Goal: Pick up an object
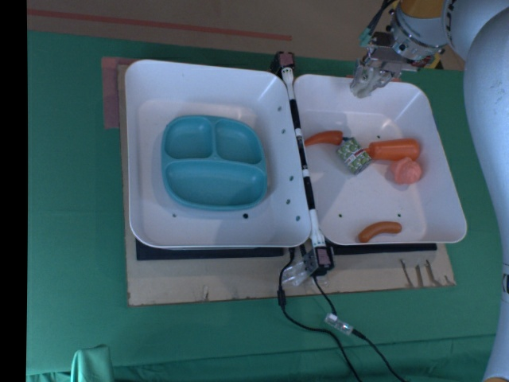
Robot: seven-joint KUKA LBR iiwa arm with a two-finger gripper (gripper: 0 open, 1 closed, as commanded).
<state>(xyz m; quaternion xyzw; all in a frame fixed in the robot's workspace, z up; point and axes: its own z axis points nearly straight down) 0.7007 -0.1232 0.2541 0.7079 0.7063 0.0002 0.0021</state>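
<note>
Nothing picked yet — I'm hovering over the right bin's (445, 213) far edge.
Gripper (367, 84) carries nothing; whether the jaws are parted or closed, I cannot tell. Carrot (394, 149), can (353, 154), sausage (379, 231) lie untouched — descent and grasp remain.

A teal divided plate (213, 162) sits mid-left in the left white bin (151, 82). Both bins rest on a cardboard sheet (199, 286) over the green table (67, 213) — black cables (318, 313) trail toward the bottom edge.

Gripper (368, 86) above right bin's (445, 205) far rim.
</note>
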